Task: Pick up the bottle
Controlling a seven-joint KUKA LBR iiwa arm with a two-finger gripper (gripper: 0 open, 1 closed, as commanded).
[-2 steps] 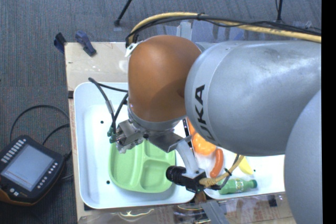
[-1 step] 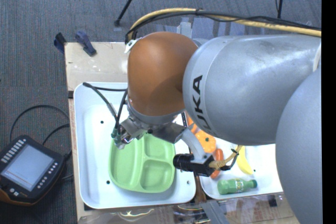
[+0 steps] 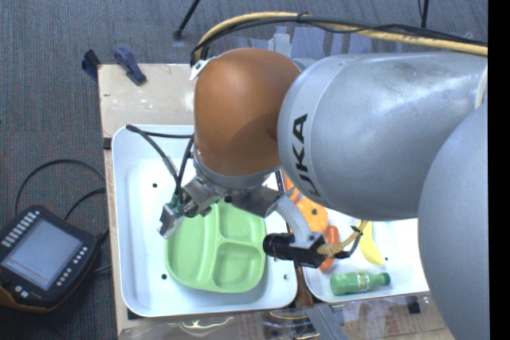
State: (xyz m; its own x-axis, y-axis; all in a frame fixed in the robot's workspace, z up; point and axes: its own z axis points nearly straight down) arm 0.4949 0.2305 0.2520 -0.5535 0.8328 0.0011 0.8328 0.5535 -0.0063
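The end effector, its grip state not discernible, is hung over the green tray, so the approach step is judged unfinished and a shift toward the bottle in the other bin is called for.

One fixed camera above the bench looks down aslant.

The bottle is small and green with a paler label; it lies on its side near the front of my right-hand bin; nothing touches it.
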